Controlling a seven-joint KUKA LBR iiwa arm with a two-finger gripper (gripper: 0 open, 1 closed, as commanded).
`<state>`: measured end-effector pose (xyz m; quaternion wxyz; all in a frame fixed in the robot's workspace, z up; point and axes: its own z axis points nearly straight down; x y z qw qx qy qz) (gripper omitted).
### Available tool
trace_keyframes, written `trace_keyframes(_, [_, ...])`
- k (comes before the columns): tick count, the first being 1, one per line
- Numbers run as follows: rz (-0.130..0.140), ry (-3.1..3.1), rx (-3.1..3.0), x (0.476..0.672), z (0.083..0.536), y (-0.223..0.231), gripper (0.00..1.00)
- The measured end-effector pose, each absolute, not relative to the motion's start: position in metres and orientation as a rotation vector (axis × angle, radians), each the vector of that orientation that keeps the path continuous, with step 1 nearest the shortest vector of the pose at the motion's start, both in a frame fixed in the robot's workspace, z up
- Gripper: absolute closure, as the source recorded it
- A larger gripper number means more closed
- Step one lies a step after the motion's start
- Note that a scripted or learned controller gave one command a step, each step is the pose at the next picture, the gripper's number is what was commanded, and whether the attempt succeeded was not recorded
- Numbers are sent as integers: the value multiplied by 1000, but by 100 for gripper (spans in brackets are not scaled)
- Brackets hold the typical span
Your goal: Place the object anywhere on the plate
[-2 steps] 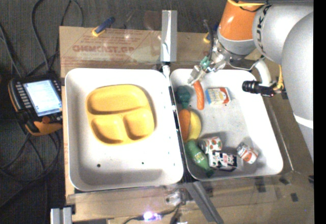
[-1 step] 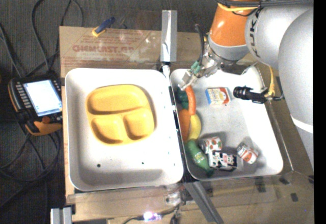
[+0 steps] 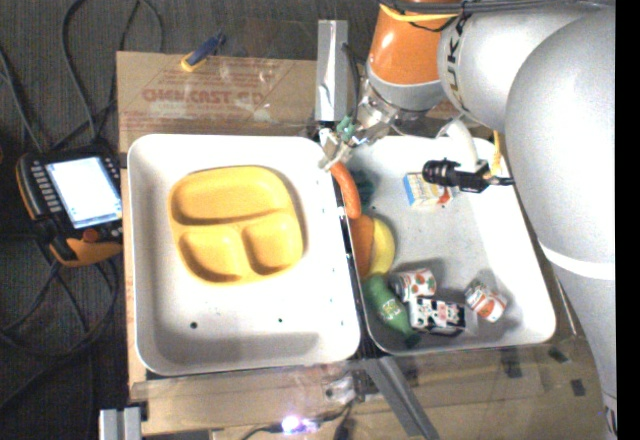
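A yellow plate (image 3: 237,221) with three compartments lies in the left white bin (image 3: 160,328). My gripper (image 3: 337,150) hangs over the wall between the two bins, near their far end. An orange-red sausage (image 3: 347,191) lies along the right bin's left wall, with its upper end right under the gripper tip. Whether the gripper grasps it or merely touches it cannot be told. The sausage sits just right of the plate's far right corner.
The right bin (image 3: 520,328) holds an orange piece (image 3: 362,231), a yellow fruit (image 3: 384,244), a green item (image 3: 385,304), several small cartons (image 3: 440,313) and a white-blue box (image 3: 424,191). A handheld pendant (image 3: 78,193) lies left of the bins. Cardboard (image 3: 215,98) sits behind.
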<state>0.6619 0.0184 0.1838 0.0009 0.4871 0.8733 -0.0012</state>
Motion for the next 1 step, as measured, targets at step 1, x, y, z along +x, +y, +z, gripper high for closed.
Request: trace_keyframes(1, [-1,2783,1461,609,183,74,100])
